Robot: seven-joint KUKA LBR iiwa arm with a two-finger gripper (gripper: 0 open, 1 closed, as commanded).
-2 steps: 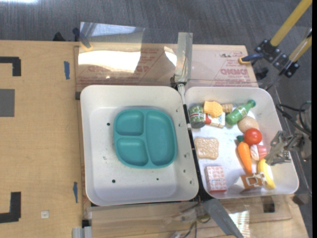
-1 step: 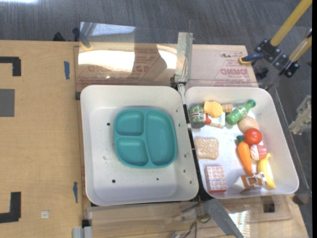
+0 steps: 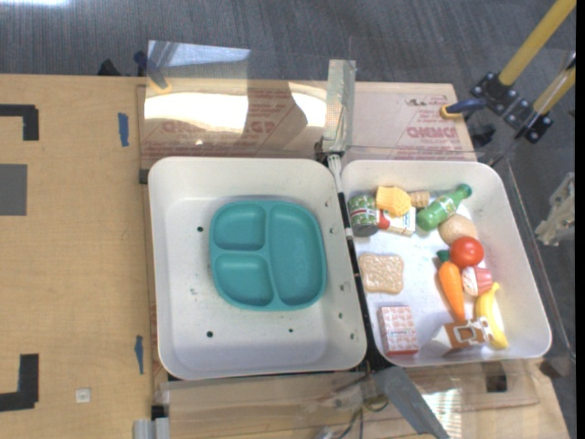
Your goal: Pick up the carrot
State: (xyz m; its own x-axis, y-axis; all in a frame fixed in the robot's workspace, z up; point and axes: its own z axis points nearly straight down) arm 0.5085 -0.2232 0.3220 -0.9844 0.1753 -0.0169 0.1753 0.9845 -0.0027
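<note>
Carrot [image 3: 452, 289] lies untouched just below the tomato [image 3: 467, 251], hemmed by toys (tight approach, I judge); gripper state: cannot tell.

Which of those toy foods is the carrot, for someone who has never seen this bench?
Look in the right-hand white bin, the one crowded with toy food. Along its right side, just below the red tomato, lies the carrot. It is the plain orange tapered piece, next to the yellow banana.
</note>
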